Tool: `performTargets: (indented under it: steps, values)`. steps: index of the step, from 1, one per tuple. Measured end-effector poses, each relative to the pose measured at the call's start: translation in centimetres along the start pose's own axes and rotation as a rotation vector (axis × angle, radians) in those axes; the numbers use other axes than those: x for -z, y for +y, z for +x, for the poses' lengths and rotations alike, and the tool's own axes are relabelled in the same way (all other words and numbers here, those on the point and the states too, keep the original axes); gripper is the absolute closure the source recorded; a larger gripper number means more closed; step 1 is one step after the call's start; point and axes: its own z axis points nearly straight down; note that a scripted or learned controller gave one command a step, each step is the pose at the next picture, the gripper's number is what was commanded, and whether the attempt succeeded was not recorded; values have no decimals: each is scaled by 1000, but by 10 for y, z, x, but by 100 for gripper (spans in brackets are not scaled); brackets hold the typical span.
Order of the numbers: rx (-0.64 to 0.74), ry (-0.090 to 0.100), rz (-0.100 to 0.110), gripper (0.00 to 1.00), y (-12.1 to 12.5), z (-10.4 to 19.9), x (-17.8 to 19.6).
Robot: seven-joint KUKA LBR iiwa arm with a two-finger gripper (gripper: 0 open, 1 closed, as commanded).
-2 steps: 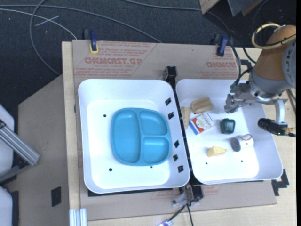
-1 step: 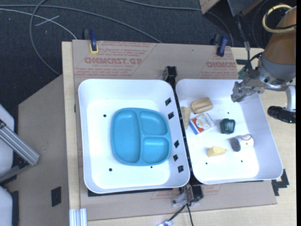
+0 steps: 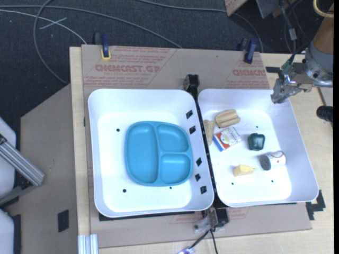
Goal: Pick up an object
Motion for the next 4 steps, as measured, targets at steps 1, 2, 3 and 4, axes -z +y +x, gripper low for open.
performTargets:
  steps: [1, 2, 3, 4]
  values:
    - [0, 1, 4, 100, 1, 0, 17]
    - [2, 3, 9, 100, 3, 55, 4]
    - [2, 4, 10, 100, -8, 107, 1]
    - [4, 4, 10, 100, -9, 167, -11]
